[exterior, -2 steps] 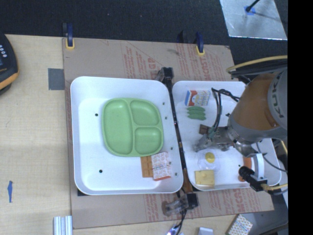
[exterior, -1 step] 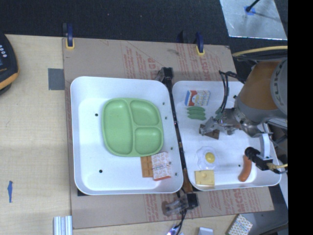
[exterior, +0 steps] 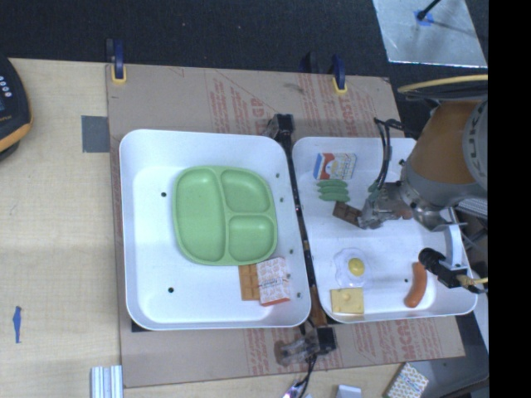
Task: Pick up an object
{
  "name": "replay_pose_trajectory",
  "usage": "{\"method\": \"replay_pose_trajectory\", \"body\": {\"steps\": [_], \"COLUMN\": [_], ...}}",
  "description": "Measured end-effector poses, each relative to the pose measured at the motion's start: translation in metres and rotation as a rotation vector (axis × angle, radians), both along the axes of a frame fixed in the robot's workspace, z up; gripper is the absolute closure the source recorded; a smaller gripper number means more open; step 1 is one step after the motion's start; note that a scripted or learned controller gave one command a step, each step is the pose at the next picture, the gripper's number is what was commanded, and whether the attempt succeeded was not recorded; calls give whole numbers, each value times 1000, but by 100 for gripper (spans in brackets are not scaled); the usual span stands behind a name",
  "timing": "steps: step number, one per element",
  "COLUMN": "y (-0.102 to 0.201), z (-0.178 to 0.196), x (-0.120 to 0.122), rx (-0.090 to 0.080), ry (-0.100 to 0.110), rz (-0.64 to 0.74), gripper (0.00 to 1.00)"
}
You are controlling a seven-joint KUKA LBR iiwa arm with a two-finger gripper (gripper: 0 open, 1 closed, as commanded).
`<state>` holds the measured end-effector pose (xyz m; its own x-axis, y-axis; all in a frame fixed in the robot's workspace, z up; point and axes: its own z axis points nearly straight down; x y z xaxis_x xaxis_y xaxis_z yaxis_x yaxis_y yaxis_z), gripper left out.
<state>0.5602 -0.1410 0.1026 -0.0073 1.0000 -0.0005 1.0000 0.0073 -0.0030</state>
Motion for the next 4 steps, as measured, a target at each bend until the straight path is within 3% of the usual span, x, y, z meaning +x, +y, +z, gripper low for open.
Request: {"method": "replay_pose_trajectory", "body": {"steps": [1,2,3,4], "y": [45,42,21,21], "z": [61,57,-14,0], "x": [-5,-6,23,23], "rx": [1,0,-2,-1], "ry": [-5,0,1,1], "rz": [2,-2,-3,-2], "gripper": [100,0,0,100]}}
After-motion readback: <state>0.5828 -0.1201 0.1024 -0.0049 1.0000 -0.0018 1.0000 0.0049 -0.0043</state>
